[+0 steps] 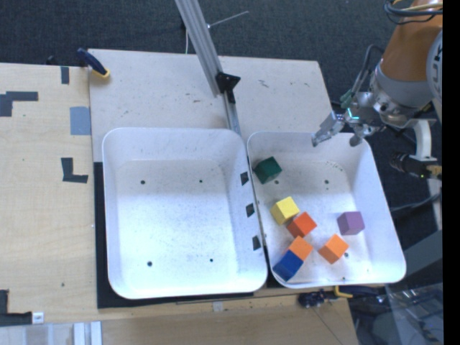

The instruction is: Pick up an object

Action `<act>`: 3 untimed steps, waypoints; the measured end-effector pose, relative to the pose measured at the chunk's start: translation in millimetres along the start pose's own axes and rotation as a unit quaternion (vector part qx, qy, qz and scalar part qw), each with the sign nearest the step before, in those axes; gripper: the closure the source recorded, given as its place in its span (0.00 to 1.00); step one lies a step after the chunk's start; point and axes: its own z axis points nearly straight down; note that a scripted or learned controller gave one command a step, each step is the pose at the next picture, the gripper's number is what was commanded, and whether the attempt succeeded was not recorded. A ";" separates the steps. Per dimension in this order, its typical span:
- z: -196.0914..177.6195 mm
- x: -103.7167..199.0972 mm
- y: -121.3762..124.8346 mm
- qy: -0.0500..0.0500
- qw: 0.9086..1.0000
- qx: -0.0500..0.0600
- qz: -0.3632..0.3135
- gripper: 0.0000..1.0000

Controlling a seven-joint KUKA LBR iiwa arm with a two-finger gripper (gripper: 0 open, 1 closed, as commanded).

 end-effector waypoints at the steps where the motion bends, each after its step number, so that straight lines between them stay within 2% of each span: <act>1: -3.1 -0.1 0.8 -0.001 1.000 -0.002 -0.001 0.00; 3: 92.4 13.7 7.2 -0.001 1.000 0.000 -0.001 0.00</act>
